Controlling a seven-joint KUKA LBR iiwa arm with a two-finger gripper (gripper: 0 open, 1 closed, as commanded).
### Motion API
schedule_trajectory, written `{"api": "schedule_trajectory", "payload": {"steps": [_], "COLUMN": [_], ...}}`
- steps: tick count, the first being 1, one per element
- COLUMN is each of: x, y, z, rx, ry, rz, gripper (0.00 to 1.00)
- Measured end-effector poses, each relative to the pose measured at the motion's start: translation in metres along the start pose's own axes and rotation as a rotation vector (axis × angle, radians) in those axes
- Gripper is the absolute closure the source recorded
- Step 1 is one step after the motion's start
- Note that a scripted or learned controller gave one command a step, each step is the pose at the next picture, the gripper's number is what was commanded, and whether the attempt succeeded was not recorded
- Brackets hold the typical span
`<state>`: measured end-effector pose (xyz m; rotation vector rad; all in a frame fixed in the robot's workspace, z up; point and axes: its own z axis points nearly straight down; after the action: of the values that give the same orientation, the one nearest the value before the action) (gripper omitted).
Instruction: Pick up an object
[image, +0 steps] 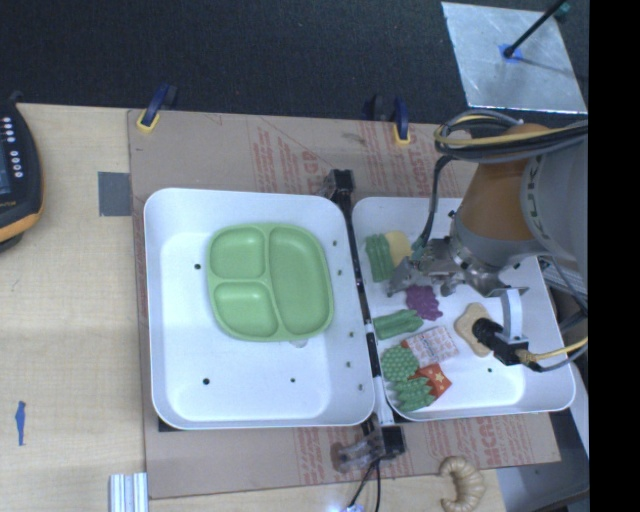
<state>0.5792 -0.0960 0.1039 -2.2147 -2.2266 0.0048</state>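
Closest to the camera, a bag of green peas (404, 372) lies at the right white bin's (545, 395) front edge. Above it, the gripper (428, 277) hangs just over a small purple grape bunch (424, 300), slightly toward the front. Its grasp state I cannot tell.

Objects in the right bin, placed relative to the gripper (425, 272): purple grape cluster (424, 299) just below it; ribbed green piece (379, 256) and yellow piece (398, 243) to its left; green pod (397, 323), printed packet (432, 346), studded green piece (403, 372) lower; tan biscuit (470, 324) lower right.
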Motion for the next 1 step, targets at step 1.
{"api": "schedule_trajectory", "payload": {"steps": [1], "x": [-0.0090], "y": [-0.0369], "z": [0.0133], "rx": [0.006], "ry": [0.002], "rz": [0.002], "gripper": [0.00]}}
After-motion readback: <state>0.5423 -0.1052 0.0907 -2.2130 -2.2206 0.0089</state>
